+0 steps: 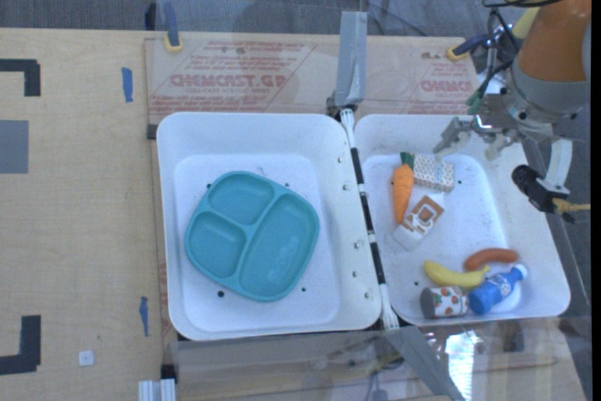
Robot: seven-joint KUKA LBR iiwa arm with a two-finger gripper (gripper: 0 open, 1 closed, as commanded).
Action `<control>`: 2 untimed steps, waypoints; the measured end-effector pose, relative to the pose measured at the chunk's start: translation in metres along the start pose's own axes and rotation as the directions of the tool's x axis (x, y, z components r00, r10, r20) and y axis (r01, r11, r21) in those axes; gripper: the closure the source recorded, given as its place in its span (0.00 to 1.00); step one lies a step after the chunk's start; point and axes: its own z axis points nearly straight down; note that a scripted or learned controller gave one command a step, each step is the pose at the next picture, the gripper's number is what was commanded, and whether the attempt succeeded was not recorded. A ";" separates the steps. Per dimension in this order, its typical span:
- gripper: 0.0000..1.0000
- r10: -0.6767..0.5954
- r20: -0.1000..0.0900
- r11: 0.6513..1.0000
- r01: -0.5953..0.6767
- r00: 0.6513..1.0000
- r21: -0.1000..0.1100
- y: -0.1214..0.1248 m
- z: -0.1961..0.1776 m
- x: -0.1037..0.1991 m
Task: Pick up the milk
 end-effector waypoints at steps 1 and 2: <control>0.00 0.037 0.000 0.999 -0.037 0.999 -0.001 -0.070 0.095 0.022; 0.00 -0.156 0.002 0.988 0.156 0.988 -0.004 0.018 0.046 -0.029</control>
